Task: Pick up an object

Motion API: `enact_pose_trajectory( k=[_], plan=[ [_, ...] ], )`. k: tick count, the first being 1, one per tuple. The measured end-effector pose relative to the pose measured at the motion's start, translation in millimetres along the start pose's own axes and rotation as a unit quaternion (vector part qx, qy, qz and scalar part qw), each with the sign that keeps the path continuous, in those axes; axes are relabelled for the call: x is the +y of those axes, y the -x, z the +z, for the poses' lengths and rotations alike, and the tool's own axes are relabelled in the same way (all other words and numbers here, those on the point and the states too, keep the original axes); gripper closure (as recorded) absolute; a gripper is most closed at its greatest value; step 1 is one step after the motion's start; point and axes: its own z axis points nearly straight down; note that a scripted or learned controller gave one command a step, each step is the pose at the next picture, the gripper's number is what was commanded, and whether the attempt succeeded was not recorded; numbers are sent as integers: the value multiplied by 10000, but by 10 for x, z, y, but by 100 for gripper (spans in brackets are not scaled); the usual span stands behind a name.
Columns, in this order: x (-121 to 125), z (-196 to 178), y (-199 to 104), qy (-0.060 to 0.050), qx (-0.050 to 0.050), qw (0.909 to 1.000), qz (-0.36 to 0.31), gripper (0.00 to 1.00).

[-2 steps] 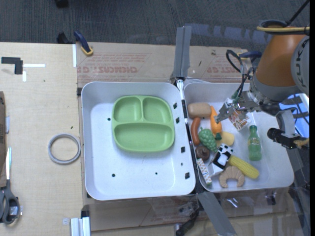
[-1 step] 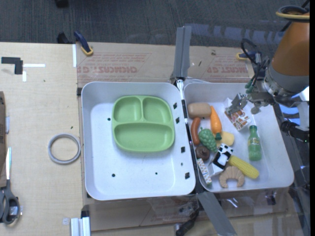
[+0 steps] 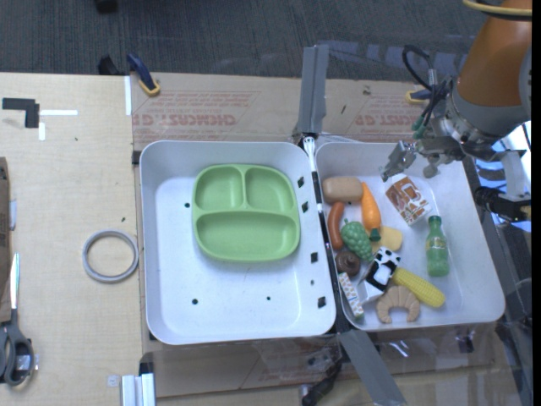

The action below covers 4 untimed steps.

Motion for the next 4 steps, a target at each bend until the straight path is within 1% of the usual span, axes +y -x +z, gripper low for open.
enact_pose_trajectory(
  k=[1, 2, 3, 4],
  plan=[
    [311, 930, -46, -2, 5, 9855, -1700, 0],
    [97, 1430, 9, 6, 3, 9839, -1788, 0],
    [97, 1371, 23, -7, 8, 9842, -1769, 100],
    [448, 426, -559, 8, -4, 9909, -1345, 100]
  ],
)
